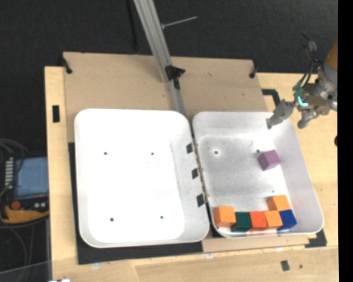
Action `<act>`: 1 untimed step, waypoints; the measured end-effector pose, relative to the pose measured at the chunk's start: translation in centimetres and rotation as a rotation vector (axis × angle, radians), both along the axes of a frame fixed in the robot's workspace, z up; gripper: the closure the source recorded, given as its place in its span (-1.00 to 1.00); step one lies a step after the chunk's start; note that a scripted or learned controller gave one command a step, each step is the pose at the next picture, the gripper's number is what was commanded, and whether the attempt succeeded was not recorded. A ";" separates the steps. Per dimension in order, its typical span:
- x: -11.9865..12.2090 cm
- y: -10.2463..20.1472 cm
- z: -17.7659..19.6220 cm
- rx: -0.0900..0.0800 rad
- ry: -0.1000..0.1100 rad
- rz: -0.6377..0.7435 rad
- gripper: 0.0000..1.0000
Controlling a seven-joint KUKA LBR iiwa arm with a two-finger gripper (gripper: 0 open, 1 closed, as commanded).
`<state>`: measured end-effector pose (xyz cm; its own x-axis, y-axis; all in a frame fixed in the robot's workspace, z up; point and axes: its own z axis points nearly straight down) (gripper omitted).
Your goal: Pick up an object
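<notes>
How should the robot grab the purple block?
Probably from straight above, pinching two opposite flat sides of the purple block. It sits alone on the right bin's floor, slightly turned, with room all around, so the end effector should twist to match its sides.

White bins [135,122] hold purple [269,159], orange [225,215], green [242,220], blue [287,218] blocks.

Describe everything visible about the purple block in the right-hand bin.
The purple block is a small, cube-like piece, matte lilac, with a lighter top face and darker side. It sits slightly rotated on the speckled floor of the right bin, in its upper right part. Nothing touches it: the coloured blocks are clustered along the bin's near edge, and the gripper hangs above the bin's far right corner, apart from it.
</notes>
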<state>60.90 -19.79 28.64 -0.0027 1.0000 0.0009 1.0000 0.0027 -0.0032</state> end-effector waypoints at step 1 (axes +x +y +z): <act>0.1 0.0 0.3 -0.003 -0.004 0.002 -1.00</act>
<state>60.95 -19.84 28.91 -0.0044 1.0000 -0.0020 1.0000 0.0044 0.0004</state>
